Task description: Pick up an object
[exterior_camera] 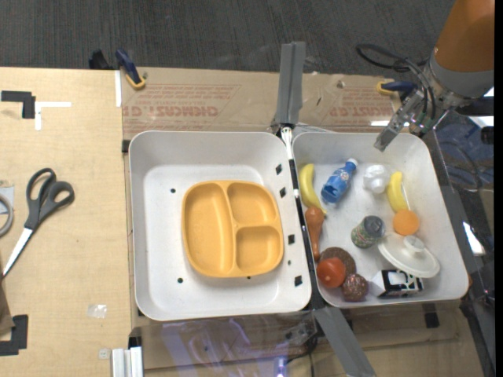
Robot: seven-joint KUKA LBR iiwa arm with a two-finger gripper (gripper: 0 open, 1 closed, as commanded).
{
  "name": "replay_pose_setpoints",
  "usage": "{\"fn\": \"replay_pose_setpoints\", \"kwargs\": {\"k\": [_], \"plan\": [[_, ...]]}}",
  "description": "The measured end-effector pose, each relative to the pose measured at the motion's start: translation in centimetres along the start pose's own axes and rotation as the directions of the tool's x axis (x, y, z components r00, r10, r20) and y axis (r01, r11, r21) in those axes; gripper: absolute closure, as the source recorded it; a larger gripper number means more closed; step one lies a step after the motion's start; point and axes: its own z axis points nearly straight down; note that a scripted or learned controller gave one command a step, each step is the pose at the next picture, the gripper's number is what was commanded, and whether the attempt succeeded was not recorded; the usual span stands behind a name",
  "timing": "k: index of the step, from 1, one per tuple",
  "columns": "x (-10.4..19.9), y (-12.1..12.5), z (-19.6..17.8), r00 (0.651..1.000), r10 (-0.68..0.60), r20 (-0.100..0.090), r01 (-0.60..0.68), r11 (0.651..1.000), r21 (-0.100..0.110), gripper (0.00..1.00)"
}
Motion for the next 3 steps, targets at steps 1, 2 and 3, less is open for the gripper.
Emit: {"fn": "replay_pose_setpoints", "kwargs": {"k": [1,2,3], "plan": [[3.3,-5.5,14.6,0.982,-0.186,-0.001,0.186,0.982,0.0,1.0],[3.3,-5.5,14.6,0.983,-0.186,-0.002,0.186,0.983,-0.001,0.0],[3.7,2.8,14.8,0.997,-0.08,-0.017,0.08,0.997,0.007,0.0]]}}
